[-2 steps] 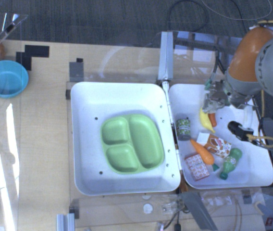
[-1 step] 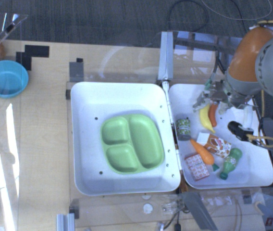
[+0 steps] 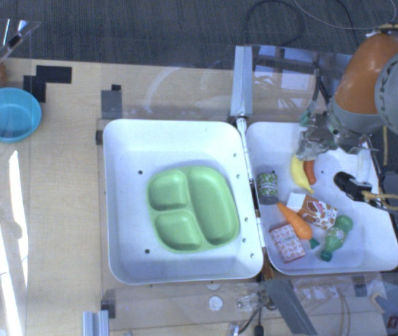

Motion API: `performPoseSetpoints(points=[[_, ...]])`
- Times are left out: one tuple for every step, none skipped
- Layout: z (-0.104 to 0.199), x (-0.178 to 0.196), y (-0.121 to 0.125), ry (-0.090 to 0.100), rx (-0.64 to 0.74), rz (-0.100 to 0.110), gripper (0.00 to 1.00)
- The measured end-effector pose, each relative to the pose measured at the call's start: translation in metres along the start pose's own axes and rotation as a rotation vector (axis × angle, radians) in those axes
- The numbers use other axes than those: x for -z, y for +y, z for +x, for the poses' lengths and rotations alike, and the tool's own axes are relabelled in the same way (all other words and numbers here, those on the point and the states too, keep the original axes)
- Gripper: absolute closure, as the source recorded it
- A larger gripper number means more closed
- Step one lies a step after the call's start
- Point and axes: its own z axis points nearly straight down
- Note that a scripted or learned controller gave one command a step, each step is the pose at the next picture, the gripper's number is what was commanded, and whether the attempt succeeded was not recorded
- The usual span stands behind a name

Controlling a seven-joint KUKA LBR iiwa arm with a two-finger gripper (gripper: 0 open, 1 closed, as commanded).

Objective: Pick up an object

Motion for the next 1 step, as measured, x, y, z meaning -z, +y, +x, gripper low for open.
performPoseSetpoints(points=[[-0.0001,0.0,0.0,0.0,0.0,0.0,0.0]])
